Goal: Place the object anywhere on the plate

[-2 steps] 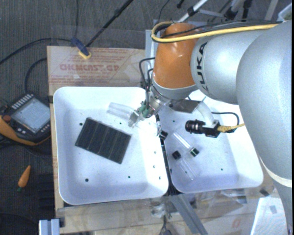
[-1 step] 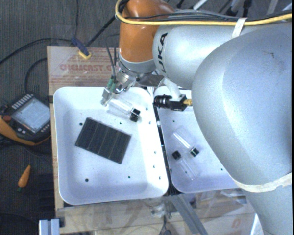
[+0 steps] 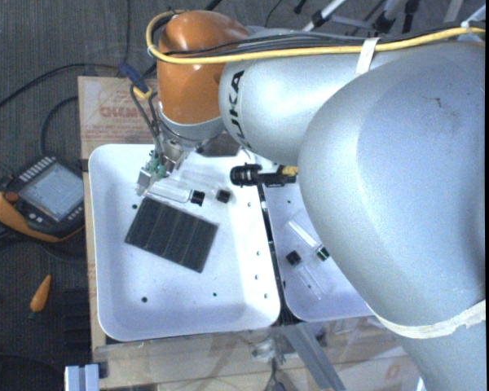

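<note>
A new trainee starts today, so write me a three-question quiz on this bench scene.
1. True or false: the dark ribbed plate lies in the left bin.
2. Where in the view is the gripper? A: over the left bin's top-left area, just above the plate. B: over that bin's bottom-right corner. C: over the floor.
3. Fill in: the pendant with a screen lies to the view's ____ of the bins.

Key: 1 true; 2 A; 3 left.
</note>
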You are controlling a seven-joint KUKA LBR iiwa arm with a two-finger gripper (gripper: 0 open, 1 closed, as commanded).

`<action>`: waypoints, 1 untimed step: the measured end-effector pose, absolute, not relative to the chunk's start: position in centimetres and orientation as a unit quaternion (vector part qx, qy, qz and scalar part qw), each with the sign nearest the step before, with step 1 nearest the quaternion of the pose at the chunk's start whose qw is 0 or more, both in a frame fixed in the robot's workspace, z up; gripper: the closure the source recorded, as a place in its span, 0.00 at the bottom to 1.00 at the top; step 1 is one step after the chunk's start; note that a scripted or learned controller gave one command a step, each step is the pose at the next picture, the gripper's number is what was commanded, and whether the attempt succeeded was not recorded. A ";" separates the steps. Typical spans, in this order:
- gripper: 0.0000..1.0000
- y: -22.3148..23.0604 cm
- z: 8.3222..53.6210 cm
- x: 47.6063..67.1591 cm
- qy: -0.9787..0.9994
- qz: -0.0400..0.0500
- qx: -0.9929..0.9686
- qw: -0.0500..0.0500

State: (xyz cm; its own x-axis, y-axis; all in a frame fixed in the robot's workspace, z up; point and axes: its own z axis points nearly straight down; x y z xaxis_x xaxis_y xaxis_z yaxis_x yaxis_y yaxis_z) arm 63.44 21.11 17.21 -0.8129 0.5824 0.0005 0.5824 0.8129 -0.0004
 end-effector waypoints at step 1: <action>1.00 23.2 28.6 62.8 -0.990 -0.001 -0.138 -0.001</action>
State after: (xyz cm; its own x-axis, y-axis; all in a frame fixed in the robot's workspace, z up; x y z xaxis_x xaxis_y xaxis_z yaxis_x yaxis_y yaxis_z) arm 62.77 23.20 28.62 -0.9621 0.2727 -0.0023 0.2727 0.9621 0.0014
